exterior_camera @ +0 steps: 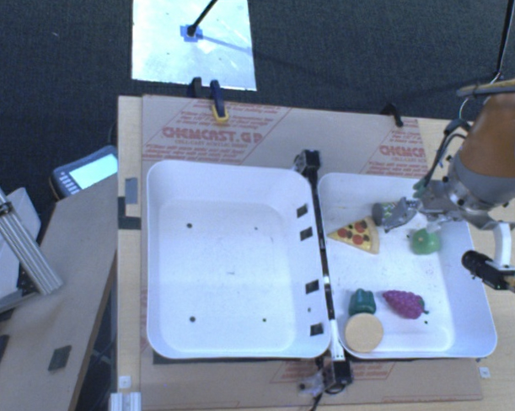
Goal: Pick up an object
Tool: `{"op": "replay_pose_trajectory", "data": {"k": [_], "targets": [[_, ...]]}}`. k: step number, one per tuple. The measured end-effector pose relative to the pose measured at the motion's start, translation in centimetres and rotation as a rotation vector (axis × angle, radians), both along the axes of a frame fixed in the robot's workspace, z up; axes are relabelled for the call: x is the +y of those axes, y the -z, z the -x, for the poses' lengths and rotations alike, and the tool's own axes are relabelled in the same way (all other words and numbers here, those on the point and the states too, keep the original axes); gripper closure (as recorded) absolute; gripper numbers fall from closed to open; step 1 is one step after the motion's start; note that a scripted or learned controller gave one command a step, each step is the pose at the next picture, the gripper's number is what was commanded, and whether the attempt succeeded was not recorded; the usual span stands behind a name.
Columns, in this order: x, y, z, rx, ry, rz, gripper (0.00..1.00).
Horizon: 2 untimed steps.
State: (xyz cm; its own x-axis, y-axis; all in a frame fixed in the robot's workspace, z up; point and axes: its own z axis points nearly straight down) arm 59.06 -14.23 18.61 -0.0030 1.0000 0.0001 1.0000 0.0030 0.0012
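Observation:
The right bin [468, 334] holds several toys. A pizza slice [358, 236] lies near its left wall, and a green round fruit [424, 242] sits to the right of it. Toward the front are a dark green pepper [362, 301], a purple bunch of grapes [403, 303] and a tan round disc [363, 333]. My gripper [394, 215] hangs low over the back of this bin, just right of and behind the pizza slice and left of the green fruit. I see nothing held in it.
The left bin [155, 239] stands beside the right one, with a black divider strip [317, 245] between them. The arm [496, 150] reaches in from the right over the right bin's back corner. A cardboard sheet [243, 132] lies under both bins.

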Motion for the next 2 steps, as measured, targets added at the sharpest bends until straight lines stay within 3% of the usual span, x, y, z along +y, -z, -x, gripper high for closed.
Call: {"op": "replay_pose_trajectory", "data": {"k": [1, 2], "targets": [[0.0, -1.1, -0.1, -0.004, -0.002, 0.0, 1.0], [-3.5, -14.8, 1.5, -0.016, 0.004, 0.007, 1.0]]}}
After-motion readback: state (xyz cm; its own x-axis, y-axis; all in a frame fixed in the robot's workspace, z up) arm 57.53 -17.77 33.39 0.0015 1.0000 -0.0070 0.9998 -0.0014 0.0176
